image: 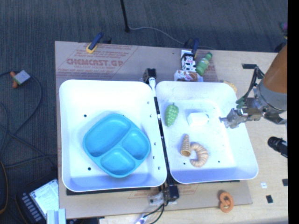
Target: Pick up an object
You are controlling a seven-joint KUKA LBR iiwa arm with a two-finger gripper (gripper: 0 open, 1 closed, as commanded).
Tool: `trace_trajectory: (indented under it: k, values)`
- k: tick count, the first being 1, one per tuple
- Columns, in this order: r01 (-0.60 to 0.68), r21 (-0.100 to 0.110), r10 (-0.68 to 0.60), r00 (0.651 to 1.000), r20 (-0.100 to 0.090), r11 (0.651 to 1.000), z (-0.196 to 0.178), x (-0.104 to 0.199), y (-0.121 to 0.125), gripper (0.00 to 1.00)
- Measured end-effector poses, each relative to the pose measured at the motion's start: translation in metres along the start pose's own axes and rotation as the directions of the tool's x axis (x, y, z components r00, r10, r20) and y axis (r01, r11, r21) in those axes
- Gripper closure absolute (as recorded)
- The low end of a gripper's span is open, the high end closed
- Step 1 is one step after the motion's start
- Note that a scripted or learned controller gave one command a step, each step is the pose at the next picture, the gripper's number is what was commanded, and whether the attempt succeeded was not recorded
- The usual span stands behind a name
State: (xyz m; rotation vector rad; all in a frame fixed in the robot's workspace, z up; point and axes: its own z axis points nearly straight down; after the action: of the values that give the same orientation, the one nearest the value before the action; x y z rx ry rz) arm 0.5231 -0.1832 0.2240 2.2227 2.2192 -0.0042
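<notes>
Dark ribbed carpet surrounds a plywood bench (117, 62) carrying two shallow white bins side by side.

Left bin (70, 97): one blue divided plate (117, 144), three compartments, smooth moulded plastic, lying slightly toward 5 o'clock of the bin's middle.

Right bin (243, 164): four small items. A green bumpy piece, like a bunch of grapes (171, 114), at 10 o'clock, near the dividing wall. A white rounded block (197, 119) just past centre toward 12 o'clock. A tan ridged cone (186, 145) and a curled, segmented croissant shape (199, 154) at 6 o'clock, close together, possibly touching.

Gripper (230, 121) sits at 3 o'clock of the right bin, low over the floor near the right wall, the grey arm reaching in from the bench edge. It has hold of nothing, for no object lies between the fingers; how far apart they stand I cannot tell at this size.

Handling judgement: all four read as light toy food, probably hollow plastic, not fragile. The white block is the nearest candidate, apart from its neighbours, but smooth and rounded, so likely slippery; take it across its short width. The cone's ridges would give better grip, though the croissant crowds it.
</notes>
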Motion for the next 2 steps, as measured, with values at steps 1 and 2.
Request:
trace_trajectory:
  k: [1, 2]
  values:
    - [0.003, -0.001, -0.003, 1.000, -0.002, 1.000, -0.021, 0.052, -0.020, 1.00]
    - [0.003, 0.000, -0.003, 1.000, -0.002, 1.000, -0.016, 0.096, -0.032, 1.00]
